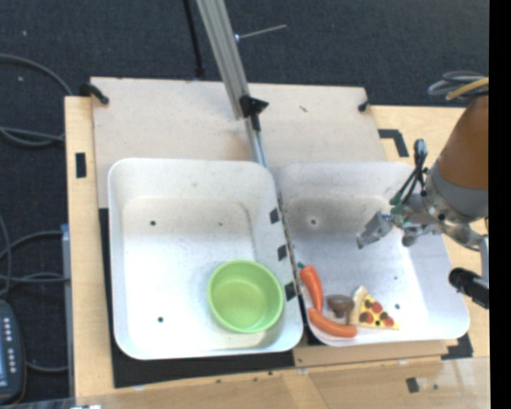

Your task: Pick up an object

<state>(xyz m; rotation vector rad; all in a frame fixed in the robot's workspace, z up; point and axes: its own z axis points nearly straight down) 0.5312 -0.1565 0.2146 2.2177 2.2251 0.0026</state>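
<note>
My gripper (390,231) hangs over the right bin (341,198), toward its right side, with the orange-banded wrist behind it at the frame's right. Its two fingers (370,231) are spread apart with nothing between them. At the right bin's front edge lie an orange carrot (312,285), a red-orange sausage-like piece (330,324), a small brown object (340,303) and a pizza slice toy (373,311). They sit well below and left of the gripper. A green bowl (245,295) stands upright in the left bin (153,254), near its front right corner.
A metal pole (226,54) slants from the top of the view down to the divide between the bins. The bench's beige board (170,118) lies behind the bins. Cables run over the dark floor at left.
</note>
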